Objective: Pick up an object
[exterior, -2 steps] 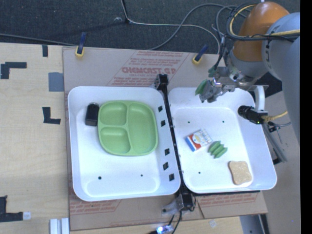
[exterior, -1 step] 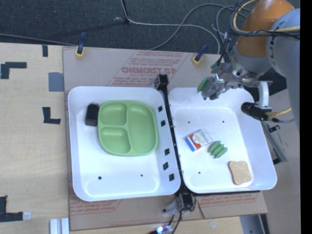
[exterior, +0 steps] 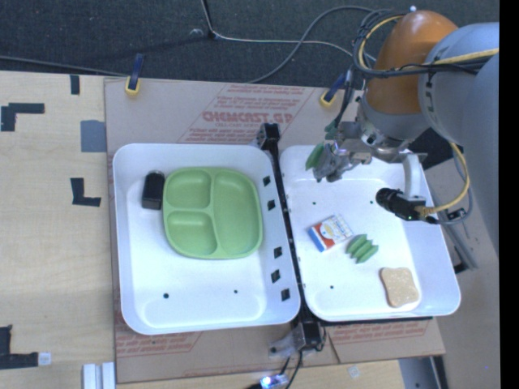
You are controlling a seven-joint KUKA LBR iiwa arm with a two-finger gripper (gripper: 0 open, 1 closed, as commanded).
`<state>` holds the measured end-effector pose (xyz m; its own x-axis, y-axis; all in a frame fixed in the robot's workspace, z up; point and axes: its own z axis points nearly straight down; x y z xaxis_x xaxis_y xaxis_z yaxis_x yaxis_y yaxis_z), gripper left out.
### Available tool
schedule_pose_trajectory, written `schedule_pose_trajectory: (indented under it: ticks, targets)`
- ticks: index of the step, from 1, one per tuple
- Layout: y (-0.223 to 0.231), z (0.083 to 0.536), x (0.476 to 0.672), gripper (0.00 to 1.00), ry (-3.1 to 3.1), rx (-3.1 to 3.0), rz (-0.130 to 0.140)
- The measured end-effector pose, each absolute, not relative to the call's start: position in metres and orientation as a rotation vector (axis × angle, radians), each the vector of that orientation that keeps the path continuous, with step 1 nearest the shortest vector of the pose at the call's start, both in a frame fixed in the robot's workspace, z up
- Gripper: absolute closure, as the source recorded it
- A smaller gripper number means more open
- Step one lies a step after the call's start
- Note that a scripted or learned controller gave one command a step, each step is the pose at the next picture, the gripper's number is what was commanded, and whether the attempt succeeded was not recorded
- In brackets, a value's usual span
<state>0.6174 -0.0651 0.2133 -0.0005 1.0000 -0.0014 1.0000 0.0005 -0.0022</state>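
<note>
Light wood bench (exterior: 49, 241), black tape marks, brown cardboard sheet (exterior: 235, 112) on top clipped by yellow clamps, two white bins (exterior: 134, 298) side by side on cardboard

Arm (exterior: 454, 55) enters from the right, grey, orange band above the wrist; wrist bent down over the far edge of the right bin (exterior: 438, 294); gripper (exterior: 331, 164) pointing down near that bin's far-left corner; finger state not discernible.
</note>
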Motion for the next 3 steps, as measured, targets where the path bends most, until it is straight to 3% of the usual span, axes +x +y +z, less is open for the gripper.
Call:
schedule_pose_trajectory:
  ticks: [1,3]
  targets:
    - [-0.020,0.211,0.585,1.00,-2.221,-2.218,0.006]
    - [0.077,0.230,0.552,1.00,-2.225,-2.215,0.003]
